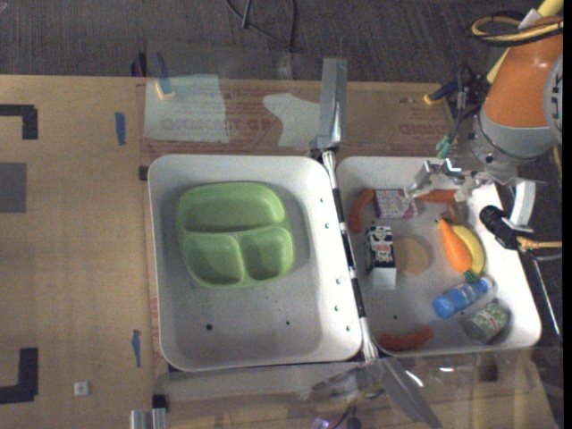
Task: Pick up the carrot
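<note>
From the overhead camera you see two shallow white bins side by side on the wooden bench. The left white bin (179, 329) holds a green plastic tray with three compartments (236, 231). Beyond it, a clear plastic sheet (192, 107) lies over the cardboard, which carries faint lettering too blurred to read.

In the right white bin (527, 315) a small black-and-white cow-patterned carton (382, 249) stands near the bin's left wall; its printing is too small to make out. Just beyond it sits a small pink-and-white box (393, 205), also unreadable, with a reddish sausage-shaped piece (359, 209) to its left. A round tan disc (413, 255) lies beside the carton.

The orange tapered carrot (455, 245) lies right of the disc, touching a yellow banana (471, 248) on its right side. The metal two-finger gripper (435, 177) sits beyond and slightly left of the carrot, near it but apart; you cannot tell how wide it stands.

Nearer you lie a blue plastic bottle (461, 298), a greenish tin can (486, 322) and a second red sausage (404, 338).
</note>
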Controlling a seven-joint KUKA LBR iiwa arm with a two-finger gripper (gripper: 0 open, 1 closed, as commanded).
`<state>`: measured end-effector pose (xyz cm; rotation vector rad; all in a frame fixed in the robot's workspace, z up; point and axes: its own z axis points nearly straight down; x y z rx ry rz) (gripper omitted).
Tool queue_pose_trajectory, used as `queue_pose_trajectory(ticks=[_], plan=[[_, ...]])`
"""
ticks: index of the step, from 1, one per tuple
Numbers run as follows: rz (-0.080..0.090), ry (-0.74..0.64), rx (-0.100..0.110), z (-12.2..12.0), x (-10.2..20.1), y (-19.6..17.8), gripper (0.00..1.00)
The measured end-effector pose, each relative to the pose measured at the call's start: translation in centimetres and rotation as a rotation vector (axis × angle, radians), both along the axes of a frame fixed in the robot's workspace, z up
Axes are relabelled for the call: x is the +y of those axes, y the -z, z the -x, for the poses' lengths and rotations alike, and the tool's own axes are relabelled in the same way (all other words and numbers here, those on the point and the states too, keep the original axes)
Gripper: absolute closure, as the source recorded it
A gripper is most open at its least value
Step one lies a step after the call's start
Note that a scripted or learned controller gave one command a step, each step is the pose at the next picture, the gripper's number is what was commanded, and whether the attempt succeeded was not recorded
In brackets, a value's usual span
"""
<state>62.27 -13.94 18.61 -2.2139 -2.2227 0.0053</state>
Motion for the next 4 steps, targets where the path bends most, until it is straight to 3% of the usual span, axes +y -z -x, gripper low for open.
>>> queue_pose_trajectory(ticks=[1,2,3,4], plan=[[0.002,-0.155,-0.004,1.6,-0.1,-6.3,0.00],[-0.001,-0.253,-0.002,3.9,-6.0,2.2,0.00],[-0.005,-0.379,-0.007,4.6,-7.9,9.4,0.00],[-0.001,-0.375,-0.007,4.6,-8.2,8.5,1.00]])
